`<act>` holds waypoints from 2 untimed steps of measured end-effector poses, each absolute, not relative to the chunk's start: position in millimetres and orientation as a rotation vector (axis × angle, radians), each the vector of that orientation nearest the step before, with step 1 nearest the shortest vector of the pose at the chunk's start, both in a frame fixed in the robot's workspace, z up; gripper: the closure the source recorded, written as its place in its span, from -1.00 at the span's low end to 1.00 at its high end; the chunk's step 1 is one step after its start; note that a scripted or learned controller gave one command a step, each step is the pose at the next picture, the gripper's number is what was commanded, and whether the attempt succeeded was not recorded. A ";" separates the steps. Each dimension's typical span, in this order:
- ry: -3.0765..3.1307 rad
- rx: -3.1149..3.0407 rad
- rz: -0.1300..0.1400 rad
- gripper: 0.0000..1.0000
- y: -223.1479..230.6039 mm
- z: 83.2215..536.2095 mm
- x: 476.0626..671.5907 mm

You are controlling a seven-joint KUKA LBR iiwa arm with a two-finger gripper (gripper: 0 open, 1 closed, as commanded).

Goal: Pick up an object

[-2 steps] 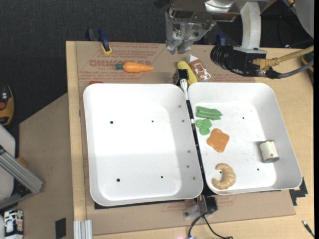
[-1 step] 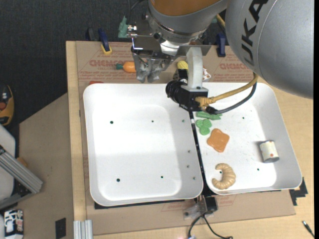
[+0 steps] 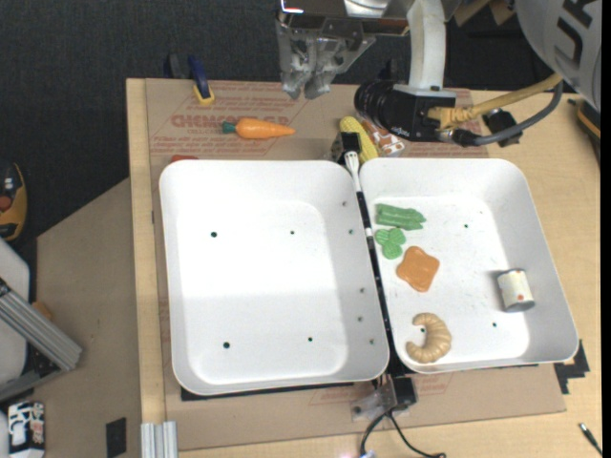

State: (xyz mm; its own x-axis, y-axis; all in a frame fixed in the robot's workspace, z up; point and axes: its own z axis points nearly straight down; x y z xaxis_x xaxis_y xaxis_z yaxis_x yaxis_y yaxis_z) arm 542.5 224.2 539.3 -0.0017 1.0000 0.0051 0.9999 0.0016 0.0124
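Croissant: tan curved pastry toy (image 3: 429, 338), lowest in the right white bin (image 3: 535, 208), nearest the camera, long axis running up-down.
Neighbours: orange flat wedge (image 3: 417, 268), green pea pod (image 3: 398, 217), small white cylinder (image 3: 515, 289).
Gripper: metal two-finger gripper (image 3: 311, 86) hangs above the bench's far edge, beyond the left white bin (image 3: 191, 256); nothing between its fingers, their spread unclear.
Relation: every pickable piece lies toward the camera and rightward of the gripper.
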 end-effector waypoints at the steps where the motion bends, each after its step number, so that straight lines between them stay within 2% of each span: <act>1: 2.207 2.236 -0.005 1.00 101.8 526.3 521.6; 2: 2.234 2.224 -0.026 1.00 163.1 346.9 502.7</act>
